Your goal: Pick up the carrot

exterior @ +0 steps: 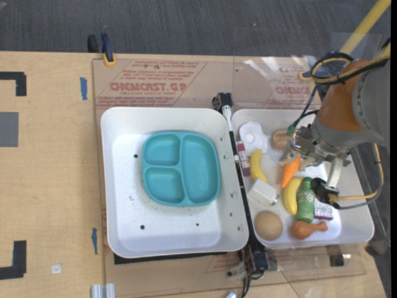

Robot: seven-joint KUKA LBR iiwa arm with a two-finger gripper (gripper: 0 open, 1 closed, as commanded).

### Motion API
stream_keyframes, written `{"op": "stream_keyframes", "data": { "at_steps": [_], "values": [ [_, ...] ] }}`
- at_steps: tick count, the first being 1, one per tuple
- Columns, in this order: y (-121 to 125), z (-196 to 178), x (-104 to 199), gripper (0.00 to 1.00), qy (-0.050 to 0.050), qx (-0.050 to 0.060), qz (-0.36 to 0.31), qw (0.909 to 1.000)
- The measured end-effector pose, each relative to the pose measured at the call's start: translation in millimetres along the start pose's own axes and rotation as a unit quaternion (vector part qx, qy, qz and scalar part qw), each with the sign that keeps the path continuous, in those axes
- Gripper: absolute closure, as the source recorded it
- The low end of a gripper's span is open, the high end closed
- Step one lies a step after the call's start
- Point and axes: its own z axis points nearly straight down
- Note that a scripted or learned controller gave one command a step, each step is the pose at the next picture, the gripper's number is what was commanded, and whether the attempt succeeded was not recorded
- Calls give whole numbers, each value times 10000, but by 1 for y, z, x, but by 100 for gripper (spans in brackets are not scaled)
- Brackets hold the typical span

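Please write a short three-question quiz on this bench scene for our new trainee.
1. True or false: the carrot lies on the teal plate.
2. Which bin holds the green bottle: A) left bin, B) right bin?
3. Fill in: the gripper is above the ____ bin.

Key: 1 false, the carrot is in the right bin, beside a banana. 2 B. 3 right.

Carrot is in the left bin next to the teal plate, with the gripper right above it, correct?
Not quite. In the camera view the carrot lies in the right bin, apart from the teal plate, which is in the left bin. The gripper is right above it.
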Motion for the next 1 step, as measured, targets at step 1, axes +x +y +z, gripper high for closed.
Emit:
{"op": "stream_keyframes", "data": {
  "at_steps": [1],
  "values": [
    [-42, -88, 42, 100, 47, 55, -199, 9998]
  ]
}}
